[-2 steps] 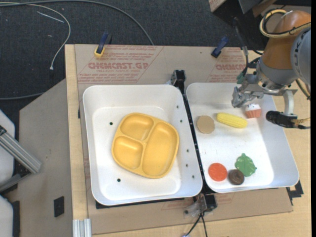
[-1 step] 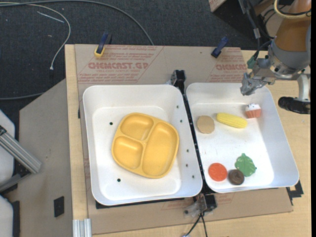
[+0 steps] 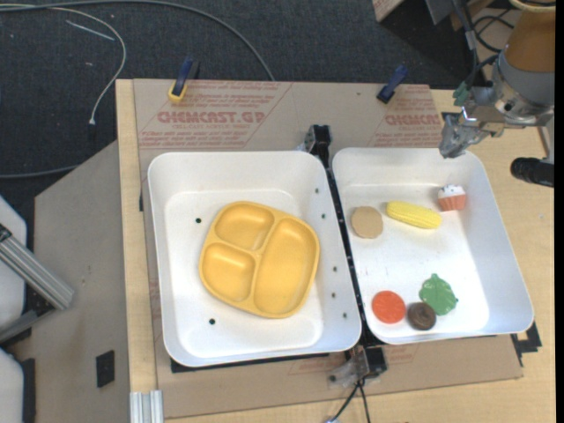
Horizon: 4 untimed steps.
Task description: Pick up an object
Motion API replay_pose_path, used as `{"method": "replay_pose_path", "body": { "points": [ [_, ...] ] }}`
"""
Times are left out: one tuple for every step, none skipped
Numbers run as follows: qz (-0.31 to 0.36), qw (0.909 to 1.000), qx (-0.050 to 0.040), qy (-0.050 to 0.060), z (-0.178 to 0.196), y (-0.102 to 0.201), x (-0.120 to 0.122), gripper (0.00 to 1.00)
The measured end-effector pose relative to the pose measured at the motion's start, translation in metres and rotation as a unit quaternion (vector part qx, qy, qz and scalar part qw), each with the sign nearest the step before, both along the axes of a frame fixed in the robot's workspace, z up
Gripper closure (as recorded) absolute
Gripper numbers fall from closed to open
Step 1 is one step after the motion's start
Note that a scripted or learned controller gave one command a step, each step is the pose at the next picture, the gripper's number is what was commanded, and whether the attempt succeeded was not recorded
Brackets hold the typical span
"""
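Note:
The right bin (image 3: 493, 263) holds several small toy foods. A yellow corn cob (image 3: 413, 215) lies near a tan round cookie (image 3: 367, 222). An orange and white piece (image 3: 451, 198) sits by the far right wall. Near the front lie a red tomato slice (image 3: 388, 306), a brown round piece (image 3: 422, 316) and a green leafy piece (image 3: 438, 293). My gripper (image 3: 453, 139) hangs above the bin's far rim, apart from every object, with nothing seen between its fingers.
The left bin (image 3: 167, 236) carries a yellow divided plate (image 3: 260, 258). Blue clamps (image 3: 182, 77) (image 3: 392, 84) pin the cardboard base at the back. A black bracket (image 3: 318, 137) sits between the bins. Cables run over the dark floor behind.

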<state>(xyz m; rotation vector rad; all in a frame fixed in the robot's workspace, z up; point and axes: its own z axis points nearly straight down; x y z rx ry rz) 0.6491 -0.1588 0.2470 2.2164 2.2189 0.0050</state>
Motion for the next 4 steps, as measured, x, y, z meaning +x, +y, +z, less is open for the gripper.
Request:
{"method": "replay_pose_path", "body": {
  "points": [
    [0.002, 1.0, 0.0019, 0.004, 0.004, 0.061, -0.007, 1.0],
    [0.002, 1.0, 0.0019, 0.005, -0.006, 0.107, -0.014, 1.0],
    [0.002, 1.0, 0.002, 0.004, 0.0, 0.165, -0.025, 1.0],
    [0.002, 1.0, 0.0019, 0.005, -0.015, 0.216, -0.036, 1.0]
  ]
}}
